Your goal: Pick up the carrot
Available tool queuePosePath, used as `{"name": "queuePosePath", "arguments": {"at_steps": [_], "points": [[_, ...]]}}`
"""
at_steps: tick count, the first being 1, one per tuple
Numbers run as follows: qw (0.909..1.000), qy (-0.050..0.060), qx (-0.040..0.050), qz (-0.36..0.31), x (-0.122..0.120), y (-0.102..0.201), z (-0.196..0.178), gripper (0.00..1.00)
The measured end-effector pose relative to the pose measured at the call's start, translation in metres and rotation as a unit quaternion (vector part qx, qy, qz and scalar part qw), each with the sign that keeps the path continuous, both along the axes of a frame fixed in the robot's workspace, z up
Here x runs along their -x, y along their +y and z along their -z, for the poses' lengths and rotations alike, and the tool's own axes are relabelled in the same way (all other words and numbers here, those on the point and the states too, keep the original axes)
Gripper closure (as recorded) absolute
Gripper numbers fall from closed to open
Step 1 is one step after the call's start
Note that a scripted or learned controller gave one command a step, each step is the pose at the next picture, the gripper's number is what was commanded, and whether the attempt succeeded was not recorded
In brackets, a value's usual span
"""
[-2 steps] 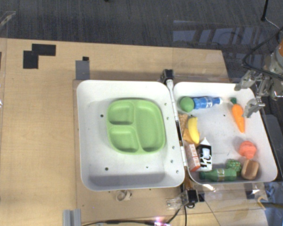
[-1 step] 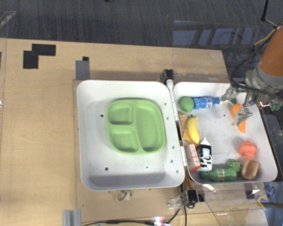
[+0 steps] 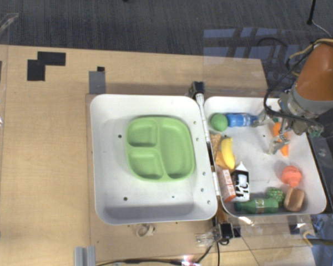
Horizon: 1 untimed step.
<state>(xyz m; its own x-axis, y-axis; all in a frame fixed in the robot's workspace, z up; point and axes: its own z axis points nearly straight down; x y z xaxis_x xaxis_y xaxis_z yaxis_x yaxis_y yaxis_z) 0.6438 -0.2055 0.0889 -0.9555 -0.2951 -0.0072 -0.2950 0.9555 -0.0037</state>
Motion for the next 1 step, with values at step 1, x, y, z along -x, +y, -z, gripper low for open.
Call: {"name": "queuePosePath", "arguments": {"at_steps": [1], "points": [[1.0000, -0.010, 0.0014, -0.002, -0.0056, 0.0011, -0.0158, 1.00]]}}
